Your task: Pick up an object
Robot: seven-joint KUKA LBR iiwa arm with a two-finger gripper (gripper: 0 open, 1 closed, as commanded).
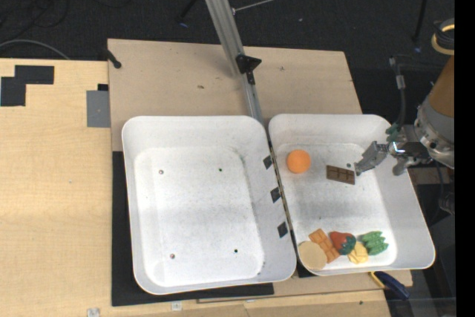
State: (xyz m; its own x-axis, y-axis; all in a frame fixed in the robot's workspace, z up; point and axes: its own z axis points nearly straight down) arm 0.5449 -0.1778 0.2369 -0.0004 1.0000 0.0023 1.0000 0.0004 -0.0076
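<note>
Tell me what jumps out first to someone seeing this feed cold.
The orange ball stands out near the right bin's upper left, with a brown block just to its right. The gripper hangs beside that block, reaching in from the right. A colourful cluster of toy food sits at the bin's near edge.

The arm (438,115) is reaching in over the right bin's (401,234) far right rim, its gripper (369,159) angling down-left inside that bin.
</note>
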